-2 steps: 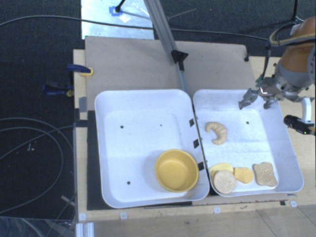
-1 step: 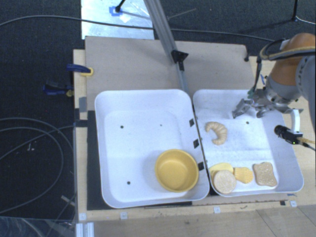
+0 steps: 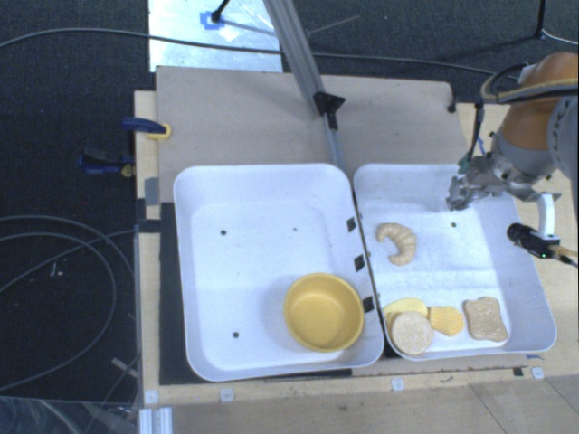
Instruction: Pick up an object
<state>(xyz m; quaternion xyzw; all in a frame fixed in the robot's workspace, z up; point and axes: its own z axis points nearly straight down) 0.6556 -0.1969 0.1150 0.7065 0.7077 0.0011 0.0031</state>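
Jaws parted or closed, cannot tell; over right bin [image 3: 472, 271], near croissant [image 3: 398, 242].

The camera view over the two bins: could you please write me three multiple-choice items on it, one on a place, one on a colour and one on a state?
1. Which bin holds the croissant?
A. the left one
B. the right one
C. neither, it is on the bench

2. What colour is the bowl?
A. red
B. blue
C. yellow

3. How does the bowl stand?
A. upright, mouth up
B. upside down
C. tipped on its side

Key:
1. B: the croissant lies on the floor of the right bin, near its middle.
2. C: the bowl is yellow inside and at the rim.
3. A: the round rim and the hollow inside face the camera.
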